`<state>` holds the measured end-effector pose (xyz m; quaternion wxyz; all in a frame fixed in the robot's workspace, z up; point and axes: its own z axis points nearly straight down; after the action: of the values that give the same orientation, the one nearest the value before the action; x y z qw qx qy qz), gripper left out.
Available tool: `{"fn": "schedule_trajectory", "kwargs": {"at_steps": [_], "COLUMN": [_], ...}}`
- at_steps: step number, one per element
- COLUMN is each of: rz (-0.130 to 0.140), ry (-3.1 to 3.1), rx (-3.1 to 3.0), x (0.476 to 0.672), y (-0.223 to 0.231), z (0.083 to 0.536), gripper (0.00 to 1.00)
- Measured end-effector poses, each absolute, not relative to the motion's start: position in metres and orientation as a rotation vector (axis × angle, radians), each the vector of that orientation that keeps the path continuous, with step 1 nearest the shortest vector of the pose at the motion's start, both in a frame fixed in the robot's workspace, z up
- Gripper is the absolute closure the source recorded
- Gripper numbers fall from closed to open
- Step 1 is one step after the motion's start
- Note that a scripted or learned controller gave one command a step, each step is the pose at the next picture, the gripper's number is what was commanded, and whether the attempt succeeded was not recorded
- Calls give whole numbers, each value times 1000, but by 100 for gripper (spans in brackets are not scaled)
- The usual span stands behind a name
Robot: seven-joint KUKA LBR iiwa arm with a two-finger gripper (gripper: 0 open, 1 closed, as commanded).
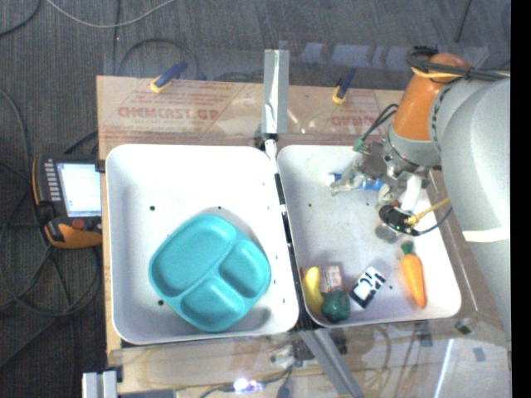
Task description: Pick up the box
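The box (333, 277), as we read it, is the small brownish carton at the near edge of the right bin (365, 222), wedged between a yellow banana (311, 286) on its left and a black-and-white block (367, 286) on its right, with a dark green round item (336, 307) touching its near side. An orange carrot (413, 280) lies further right. The left bin (133, 189) carries a teal divided plate (210, 270).

The gripper (390, 191) sits at the far right of the right bin, well apart from the box, over a blue-and-white object (350, 179). We cannot tell whether its fingers are spread or closed; cables and the wrist blur them, and we see nothing held between them.

We judge the task to be at its approach step, with no grasp made. The next move calls for travelling nearward and left over the box, then descending with fingers aligned to clear its close neighbours.
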<state>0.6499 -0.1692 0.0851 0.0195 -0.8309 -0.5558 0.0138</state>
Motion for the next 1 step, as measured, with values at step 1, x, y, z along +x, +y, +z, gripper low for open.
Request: {"fn": "schedule_trajectory", "kwargs": {"at_steps": [1], "rz": [44], "ry": [-1495], "rx": [-2711], "x": [662], "y": [-197], "z": [123], "gripper": [0]}}
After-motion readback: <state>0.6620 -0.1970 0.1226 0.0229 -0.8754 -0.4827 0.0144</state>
